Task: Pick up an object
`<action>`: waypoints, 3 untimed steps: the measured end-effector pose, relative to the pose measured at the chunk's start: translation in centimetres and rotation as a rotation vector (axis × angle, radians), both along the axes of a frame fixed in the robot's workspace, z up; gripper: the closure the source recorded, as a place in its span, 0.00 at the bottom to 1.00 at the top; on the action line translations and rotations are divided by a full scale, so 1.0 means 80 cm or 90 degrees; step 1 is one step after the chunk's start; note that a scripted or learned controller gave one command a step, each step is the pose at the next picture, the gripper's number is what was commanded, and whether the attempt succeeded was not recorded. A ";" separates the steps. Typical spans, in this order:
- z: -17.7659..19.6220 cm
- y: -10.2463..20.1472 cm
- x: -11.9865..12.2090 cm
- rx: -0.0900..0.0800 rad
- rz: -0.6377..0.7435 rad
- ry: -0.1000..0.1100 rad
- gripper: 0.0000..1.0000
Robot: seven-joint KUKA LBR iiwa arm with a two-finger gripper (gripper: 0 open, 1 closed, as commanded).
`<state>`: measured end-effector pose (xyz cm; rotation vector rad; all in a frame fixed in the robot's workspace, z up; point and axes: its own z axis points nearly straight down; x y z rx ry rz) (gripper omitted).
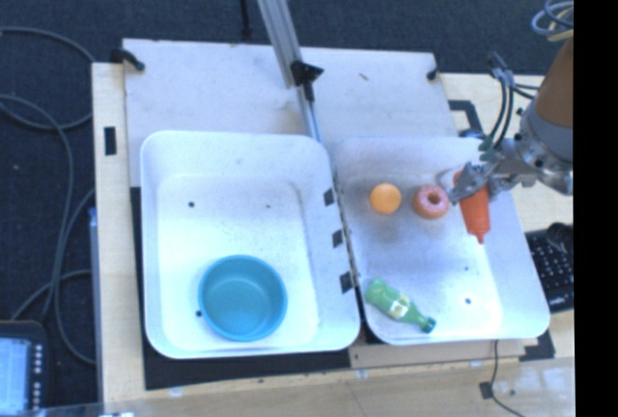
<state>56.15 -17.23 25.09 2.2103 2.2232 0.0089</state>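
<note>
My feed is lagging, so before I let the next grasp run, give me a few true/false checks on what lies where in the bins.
1. The blue bowl sits in the left bin. True.
2. The orange ball lies in the left bin. False: it lies in the right bin.
3. The pink ring lies beside the ball. True.
4. The green bottle stands upright. False: it lies on its side.
5. The tool hovers over the bowl. False: it is at the right bin, by the ring.

Two white bins [159, 241]: the left holds one blue bowl [242, 297]; the right, one orange ball [385, 199], one pink doughnut [431, 203], one green bottle [397, 303], and one orange carrot-like item [475, 213].
</note>
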 end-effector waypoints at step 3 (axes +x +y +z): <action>-0.001 0.199 -0.024 0.003 0.003 0.004 1.00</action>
